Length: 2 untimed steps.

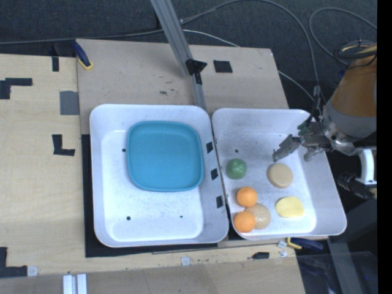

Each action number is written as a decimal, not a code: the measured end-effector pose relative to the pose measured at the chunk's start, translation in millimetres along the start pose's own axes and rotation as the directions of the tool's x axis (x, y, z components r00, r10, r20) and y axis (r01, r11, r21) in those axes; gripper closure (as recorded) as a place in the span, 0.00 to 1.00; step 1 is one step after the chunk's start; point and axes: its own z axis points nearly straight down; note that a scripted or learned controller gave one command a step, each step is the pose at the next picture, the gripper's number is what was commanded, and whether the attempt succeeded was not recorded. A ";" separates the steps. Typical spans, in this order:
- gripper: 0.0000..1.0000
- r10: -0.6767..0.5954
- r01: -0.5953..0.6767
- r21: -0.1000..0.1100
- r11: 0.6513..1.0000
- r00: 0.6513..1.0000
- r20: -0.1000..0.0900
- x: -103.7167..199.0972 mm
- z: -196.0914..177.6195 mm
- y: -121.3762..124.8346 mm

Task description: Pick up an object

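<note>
Open and holding nothing, my claw (297, 150) hangs at right of frame, above the beige disc (280, 176) in the right bin (257, 118); bare floor lies beside it.

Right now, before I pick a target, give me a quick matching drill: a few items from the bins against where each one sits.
Items:
1. blue plate
2. green ball
3. yellow piece
4. end effector

Places:
A. right bin, near its left wall
B. above the right bin, over its upper right part
C. left bin
D. right bin, lower right area

Pairs: 1-C, 2-A, 3-D, 4-B
</note>
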 end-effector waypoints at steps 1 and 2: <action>0.00 0.000 0.000 0.005 1.000 1.000 -0.001 5.3 52.1 -9.9; 0.00 0.000 0.000 0.003 1.000 1.000 0.000 4.6 94.3 -12.6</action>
